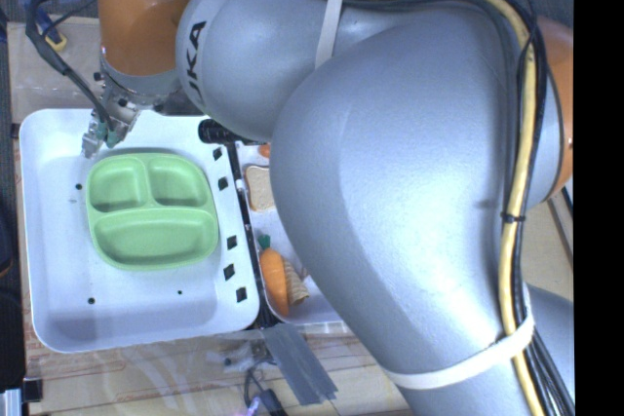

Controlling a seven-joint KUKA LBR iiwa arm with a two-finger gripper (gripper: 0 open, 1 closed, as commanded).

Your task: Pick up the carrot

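The left bin [58, 307] is the more visible of the 2 white bins. In it lies a green divided plate [151, 209] with 3 compartments: 2 small ones toward 12 o'clock and 1 long one toward 6 o'clock. A few small dark spots mark the bin's floor around the plate.

The right bin [292, 315] sits at 3 o'clock of the left one, sharing a wall lined with black marks, and the arm covers most of it. In its visible strip, the carrot [274, 278] lies near the 6 o'clock end, close to that wall, with a tan, ridged item [296, 287] just beside it at 3 o'clock. A slice of bread [259, 188] lies toward 12 o'clock of the carrot, apart from it.

The arm [409, 190] sweeps in from 3 o'clock, its grey bulk crossing the right bin, and its orange band [141, 5] sits at 11 o'clock. The gripper [100, 136] hangs over the left bin's 11 o'clock corner, just off the plate's rim and well apart from the carrot. Whether its jaws are spread or pressed together cannot be told.
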